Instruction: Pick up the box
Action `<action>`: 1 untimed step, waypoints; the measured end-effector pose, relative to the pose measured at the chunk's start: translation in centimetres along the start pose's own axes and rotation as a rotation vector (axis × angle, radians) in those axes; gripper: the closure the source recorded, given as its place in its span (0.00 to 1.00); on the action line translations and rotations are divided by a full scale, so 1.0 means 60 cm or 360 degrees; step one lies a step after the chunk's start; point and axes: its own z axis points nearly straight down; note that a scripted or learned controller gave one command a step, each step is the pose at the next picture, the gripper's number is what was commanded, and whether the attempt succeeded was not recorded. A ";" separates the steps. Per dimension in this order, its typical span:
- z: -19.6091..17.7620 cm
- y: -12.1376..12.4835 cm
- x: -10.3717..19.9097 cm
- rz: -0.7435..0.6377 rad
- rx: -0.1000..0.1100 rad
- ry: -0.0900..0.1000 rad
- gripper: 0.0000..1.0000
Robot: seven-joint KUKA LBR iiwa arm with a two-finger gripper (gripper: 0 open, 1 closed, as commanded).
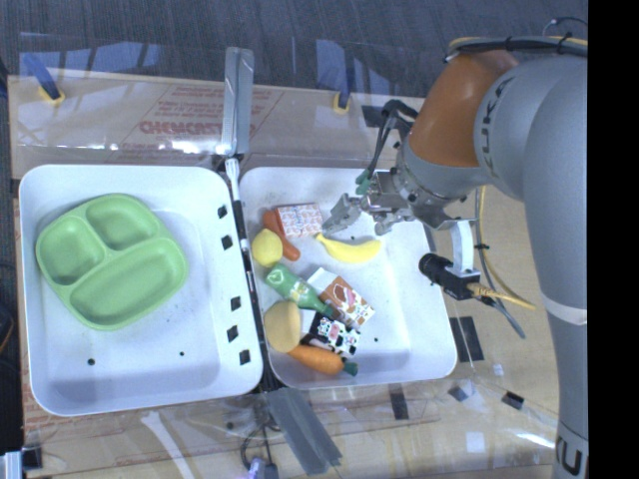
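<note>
A small box (300,220) with a red and white pattern lies in the upper left part of the right bin (424,362). A second, colourful carton (341,301) lies tilted near the bin's middle. My gripper (361,222) hovers just right of the patterned box and over a yellow banana (351,250). It is open, its fingers spread apart with nothing held between them.
The right bin also holds a lemon (267,247), a green bottle (291,285), a potato (283,325), a carrot (320,360) and a black and white packet (339,336). A green divided plate (110,260) sits in the left bin (60,387).
</note>
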 end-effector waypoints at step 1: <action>0.124 0.107 0.014 -0.0432 -0.0006 -0.0004 0.00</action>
